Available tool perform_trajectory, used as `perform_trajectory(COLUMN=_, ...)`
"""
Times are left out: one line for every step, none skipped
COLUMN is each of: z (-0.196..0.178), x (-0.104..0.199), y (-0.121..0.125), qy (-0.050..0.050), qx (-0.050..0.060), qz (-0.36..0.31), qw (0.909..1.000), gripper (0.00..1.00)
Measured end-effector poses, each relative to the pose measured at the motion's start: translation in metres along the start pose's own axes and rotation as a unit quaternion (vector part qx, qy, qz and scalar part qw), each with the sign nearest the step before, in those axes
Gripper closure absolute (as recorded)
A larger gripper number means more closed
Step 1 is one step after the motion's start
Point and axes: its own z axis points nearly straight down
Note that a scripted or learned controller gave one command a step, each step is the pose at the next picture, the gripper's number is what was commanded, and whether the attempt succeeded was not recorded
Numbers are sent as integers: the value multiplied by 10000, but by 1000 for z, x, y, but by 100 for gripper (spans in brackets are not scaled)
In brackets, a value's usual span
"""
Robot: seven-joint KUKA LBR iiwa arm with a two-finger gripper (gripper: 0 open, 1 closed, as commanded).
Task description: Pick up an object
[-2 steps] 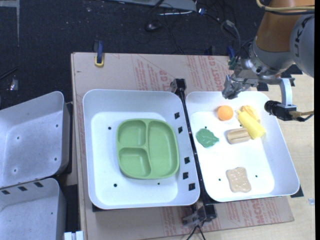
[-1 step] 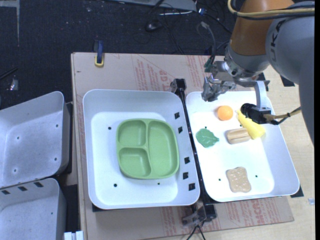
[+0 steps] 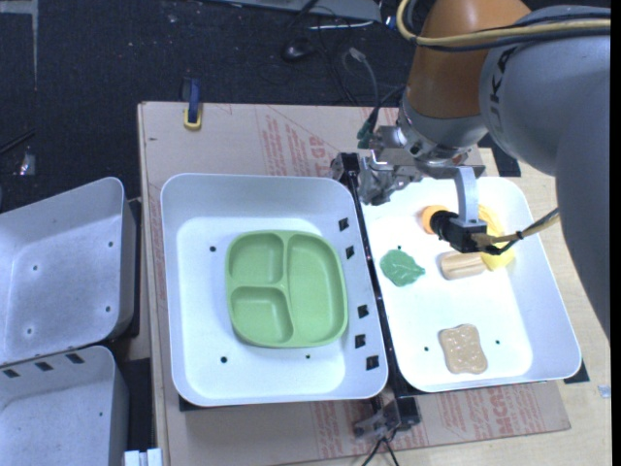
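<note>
While the gripper (image 3: 378, 178) hangs over the far left corner of the right bin (image 3: 529, 309), close to the wall beside the left bin (image 3: 184, 289), its metal parts crowd together, and I cannot tell whether it is spread or closed. Both bins sit side by side on the bench (image 3: 243, 134). The left bin holds one green plate (image 3: 287, 289) with three compartments, lying flat near its middle. The right bin holds five things. A green leaf-shaped piece (image 3: 400, 267) lies flat near the left wall. Just to its right a tan cylinder (image 3: 460, 265) lies on its side, its long axis running left to right across the view. An orange piece (image 3: 428, 218) sits just beyond the cylinder. A yellow piece (image 3: 497, 250), partly hidden, lies at the cylinder's right end. A flat tan slab (image 3: 463, 349) lies apart from these, near the front wall, its long axis running front to back.
</note>
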Motion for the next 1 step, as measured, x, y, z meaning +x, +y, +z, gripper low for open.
perform_trajectory(z=12, x=61, y=-9, qy=-1, qx=1, qz=-2, qw=10000, gripper=100)
